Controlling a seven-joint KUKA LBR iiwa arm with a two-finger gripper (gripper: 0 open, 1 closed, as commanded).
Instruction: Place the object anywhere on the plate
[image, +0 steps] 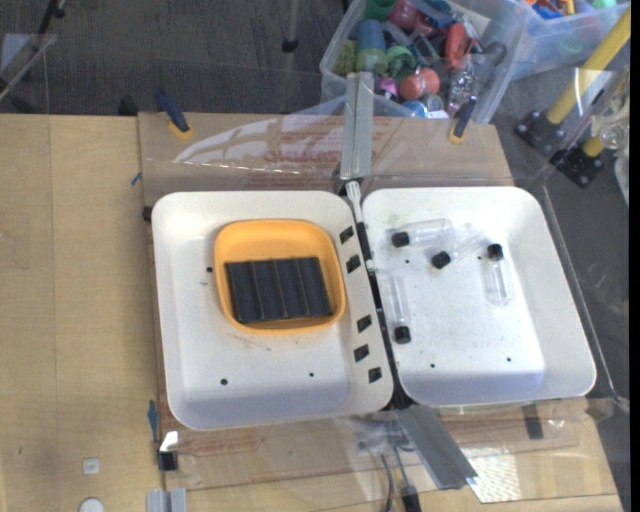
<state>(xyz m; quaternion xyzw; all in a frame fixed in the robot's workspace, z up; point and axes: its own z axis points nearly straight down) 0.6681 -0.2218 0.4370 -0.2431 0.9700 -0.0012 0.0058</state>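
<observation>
1. Nearest me, the wooden worktop (70, 300) is carrying both white bins side by side; a grey metal strip (435, 448) is lying at a slant just below their front edges.
2. In the left bin (190, 350) I am seeing the orange plate (280, 238), a rounded-square dish, sitting a little toward the far side.
3. A black ribbed block (278, 290) is lying flat on the plate, covering most of its floor, tilted slightly.
4. In the right bin (500, 350) four clear vials with black caps are lying on their sides. The nearest vial (396, 305) is resting close to the divider between the bins, cap toward me.
5. Further back, one vial (495, 275) is lying toward the right, cap at its far end; another (453, 248) is near the middle; the fourth (422, 233) is furthest back, cap to the left.
6. Beyond the bins a clear tote of coloured toys (430, 45) is standing on the floor.
7. Hand state: I cannot tell; I am logging no reading on it.
</observation>
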